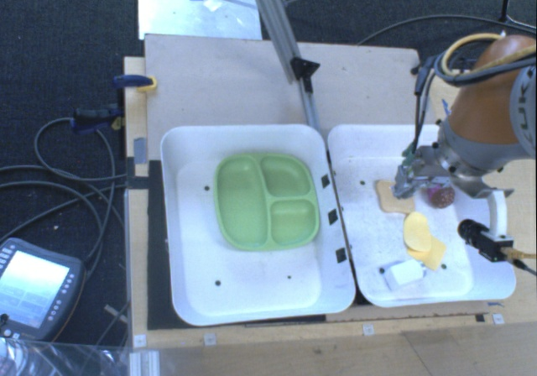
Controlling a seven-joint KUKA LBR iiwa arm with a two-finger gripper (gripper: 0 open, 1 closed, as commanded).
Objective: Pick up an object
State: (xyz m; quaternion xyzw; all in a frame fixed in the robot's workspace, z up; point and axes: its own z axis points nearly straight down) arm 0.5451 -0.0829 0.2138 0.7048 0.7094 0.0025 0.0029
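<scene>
My gripper (405,185) reaches down into the right bin (361,156), its tip over a tan flat piece (388,196) near the bin's middle. A dark red round object (439,195) lies just right of the gripper. A yellow curved piece (416,232) rests below it, with a smaller yellow bit (435,253) beside. Near the bin's front lies a white block (404,273). How the fingers stand is hidden by the wrist.
The left bin (180,282) holds a green divided plate (267,201). A grey pole (277,18) slants across the bench behind the bins. A black camera mount (482,240) sticks out at the right bin's right side. A teach pendant (33,282) lies on the floor at left.
</scene>
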